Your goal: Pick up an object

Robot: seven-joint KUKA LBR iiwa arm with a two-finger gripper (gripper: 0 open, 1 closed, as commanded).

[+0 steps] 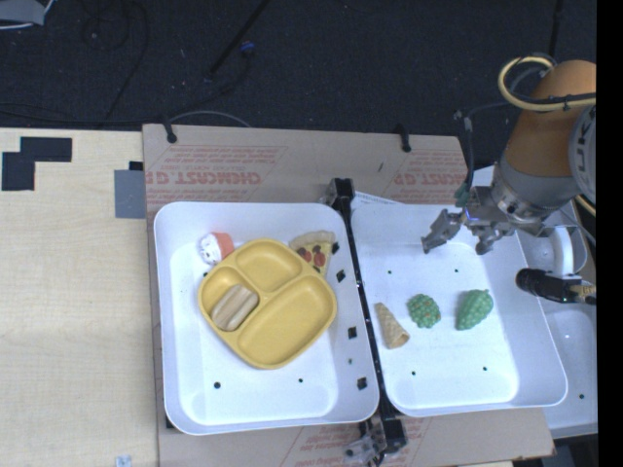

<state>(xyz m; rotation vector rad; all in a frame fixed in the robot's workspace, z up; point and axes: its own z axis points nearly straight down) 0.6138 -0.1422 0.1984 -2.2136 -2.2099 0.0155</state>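
Since the task names no particular object, the likeliest candidates are the three loose pieces lying in the right bin: a tan cone near the divider, a round green knobbly piece just beside it, and a second green bumpy piece a little further right. They lie apart from one another on bare white floor, which should leave room for fingers to come down on either side of any one of them. Above them, toward the far side of that bin, the pincer hangs with its fingers spread apart and nothing between them; I judge it is staged over this bin because the pieces there are free-standing. The left bin holds a yellow divided plate with a pale sausage-like piece in one compartment, a pizza slice touching its far rim and a small red-and-white toy at its far left corner. Both bins rest on cardboard atop the counter.
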